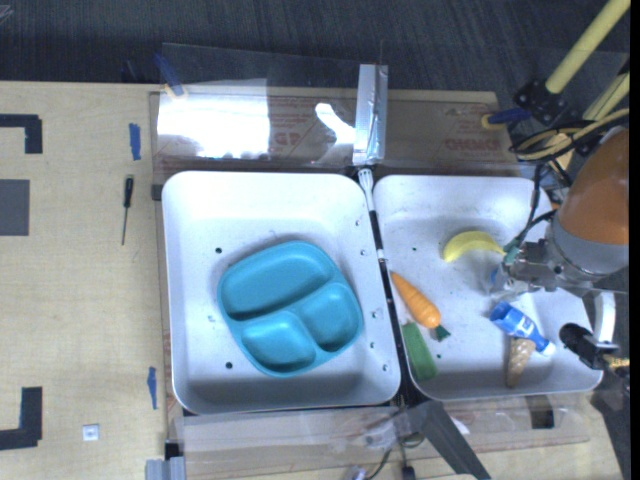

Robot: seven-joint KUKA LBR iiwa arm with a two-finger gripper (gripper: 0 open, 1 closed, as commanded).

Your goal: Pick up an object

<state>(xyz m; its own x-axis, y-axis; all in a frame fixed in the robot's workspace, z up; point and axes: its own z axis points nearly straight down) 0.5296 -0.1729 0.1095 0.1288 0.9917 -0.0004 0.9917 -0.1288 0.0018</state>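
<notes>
Gripper (pixel 505 268) low in right bin (pixel 455 368), between banana (pixel 470 245) and blue packet (pixel 520 324), likely lining up a grab; claw state impossible to tell.

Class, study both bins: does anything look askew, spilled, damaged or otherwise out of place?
Nothing looks spilled or broken. The blue divided tray sits at a slant in the left bin. In the right bin, the carrot and green item lie against the dividing wall, the banana nearer the gripper.
</notes>
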